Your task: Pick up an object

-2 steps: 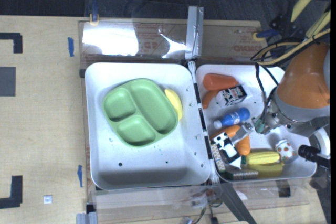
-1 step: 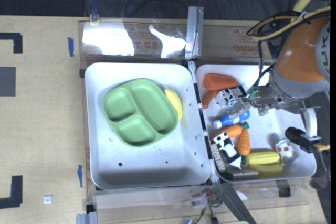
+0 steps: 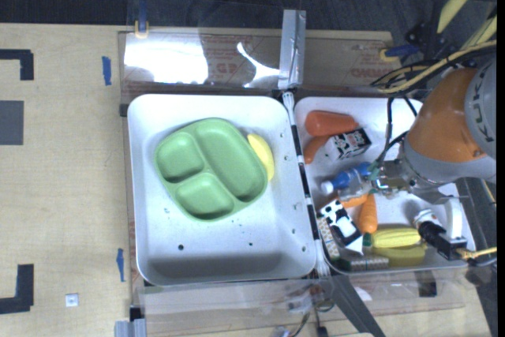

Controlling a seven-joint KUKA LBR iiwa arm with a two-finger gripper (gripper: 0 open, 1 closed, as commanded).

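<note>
Pale wooden bench [image 3: 63, 170] seen from above, bearing two shallow white bins side by side, with dark carpet beyond. Inside the left bin [image 3: 150, 249] sits a green divided plate [image 3: 210, 167] with three compartments, tilted, and a yellow object [image 3: 263, 154] tucked against its right edge. Clutter fills the right bin [image 3: 371, 103]: an orange sausage-shaped toy [image 3: 330, 122] near the top, a black-and-white box [image 3: 349, 142] just below it, a blue-capped clear bottle [image 3: 347, 179] in the middle, a carrot [image 3: 368, 214], a black-and-white cow-patterned toy [image 3: 339, 221] at the lower left, and a yellow corn cob [image 3: 399, 238] near the bottom. The grey arm with its orange band [image 3: 442, 130] reaches in from the right, and its gripper [image 3: 385, 177] sits low over the middle of the right bin, beside the bottle and above the carrot. Whether the claw is open, closed or gripping anything cannot be told.
</note>
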